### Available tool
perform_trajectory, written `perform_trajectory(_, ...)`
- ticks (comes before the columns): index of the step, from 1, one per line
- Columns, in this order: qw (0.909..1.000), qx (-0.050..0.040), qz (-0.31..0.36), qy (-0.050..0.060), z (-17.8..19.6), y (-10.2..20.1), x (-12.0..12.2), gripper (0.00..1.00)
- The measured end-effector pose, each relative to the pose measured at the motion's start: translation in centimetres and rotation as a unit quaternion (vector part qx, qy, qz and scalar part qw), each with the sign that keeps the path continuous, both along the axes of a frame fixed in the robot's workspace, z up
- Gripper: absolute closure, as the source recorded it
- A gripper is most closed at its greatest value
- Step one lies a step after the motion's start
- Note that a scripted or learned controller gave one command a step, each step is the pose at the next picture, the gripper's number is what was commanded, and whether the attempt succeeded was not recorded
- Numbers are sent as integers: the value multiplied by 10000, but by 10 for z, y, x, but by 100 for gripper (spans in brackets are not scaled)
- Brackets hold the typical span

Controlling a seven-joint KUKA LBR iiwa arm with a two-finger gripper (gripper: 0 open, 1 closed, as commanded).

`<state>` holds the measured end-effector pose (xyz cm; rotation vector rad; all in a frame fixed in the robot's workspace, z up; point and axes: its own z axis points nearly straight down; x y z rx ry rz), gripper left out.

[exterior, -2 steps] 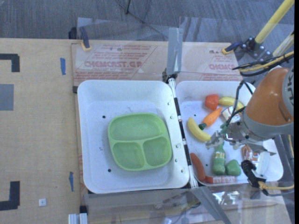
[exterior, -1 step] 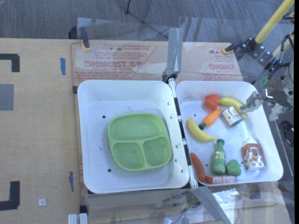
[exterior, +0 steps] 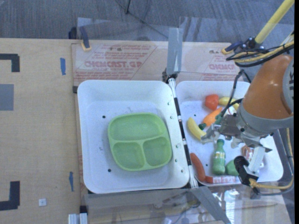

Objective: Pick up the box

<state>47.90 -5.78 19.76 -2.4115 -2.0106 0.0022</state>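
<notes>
The arm hangs over the right bin (exterior: pixel 275 169), its end effector (exterior: pixel 233 127) above the toy food; I cannot tell its state. No box is visibly grasped, so lifting remains undone.

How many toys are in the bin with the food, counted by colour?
Some may be hidden under the arm.
Yellow: 2, a banana and a piece
Red: 2, a tomato and a sausage
Orange: 1, a carrot
Green: 2, a bottle and a block
Total: 7
</notes>
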Motion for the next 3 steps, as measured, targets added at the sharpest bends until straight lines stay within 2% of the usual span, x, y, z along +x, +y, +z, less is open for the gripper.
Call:
perform_trajectory(1, 9983, 4, 579, 0, -82, -40, 0, 0)
perform_trajectory(2, 9983, 4, 579, -2, -82, -40, 0, 0)
perform_trajectory(3, 10000, -7, 44, -12, 50, -78, 34, 0)
